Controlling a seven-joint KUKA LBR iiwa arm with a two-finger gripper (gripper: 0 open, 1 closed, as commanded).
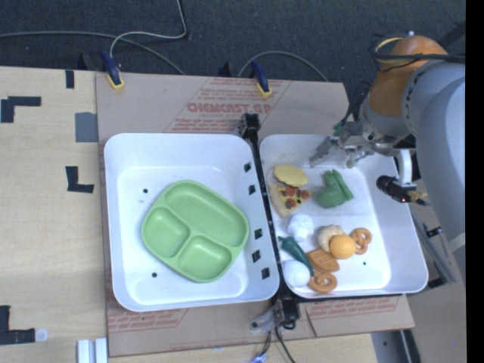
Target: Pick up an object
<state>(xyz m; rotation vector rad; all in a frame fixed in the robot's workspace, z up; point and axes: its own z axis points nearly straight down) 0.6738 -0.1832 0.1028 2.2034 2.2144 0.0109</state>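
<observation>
Arm: grey, orange band above the wrist, reaching in from the right over the right bin's [393, 278] far corner.
Hand [327, 151]: above the bin's back edge, fingers angled toward the toys; nothing between them; whether they are spread or pressed together, I cannot tell.
Right bin: holds a cluster of toy food, including a yellow bun [290, 175], a pizza slice [290, 197], a green leafy piece [333, 189], an orange ball [342, 246] and a pretzel [361, 238].
Nearest to hand: the green leafy piece, just beside and below it, apart.
Left bin [128, 161]: holds a green divided plate [195, 230].
Surface [38, 225]: pale wood with a cardboard sheet [219, 104] under the bins.
</observation>
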